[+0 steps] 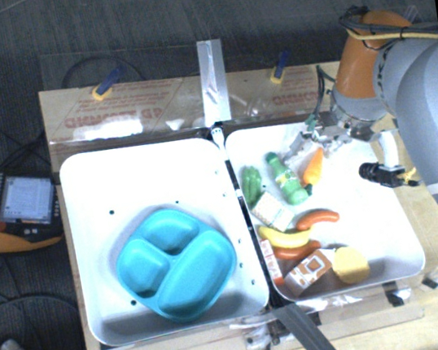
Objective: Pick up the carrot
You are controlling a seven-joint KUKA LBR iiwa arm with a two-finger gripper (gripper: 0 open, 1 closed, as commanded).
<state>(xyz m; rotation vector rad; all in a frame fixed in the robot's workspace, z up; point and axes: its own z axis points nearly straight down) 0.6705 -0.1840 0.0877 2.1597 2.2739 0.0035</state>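
The carrot [312,167] is lying in the far part of the right bin [392,225], tilted, with its upper end being touched or overlapped by the tool [318,142], which is reaching in from the right at the end of the grey arm [414,106] with the orange band. Whether the carrot is actually being held cannot be told, since the tool's tip is too small and cluttered to be read. Just left of the carrot a green bottle [285,178] is lying, and further left a green vegetable [251,183] is resting close to the wall between the bins. Nearer to the viewer, a white box [271,209], a red sausage [318,218] and a yellow banana [283,239] are being crowded together, with a brown carton [308,269] and a yellow block [350,264] lying at the near edge. In the left bin [88,182] a blue divided plate [175,261] is sitting near the middle. Both bins are being carried by the tabletop [134,109].
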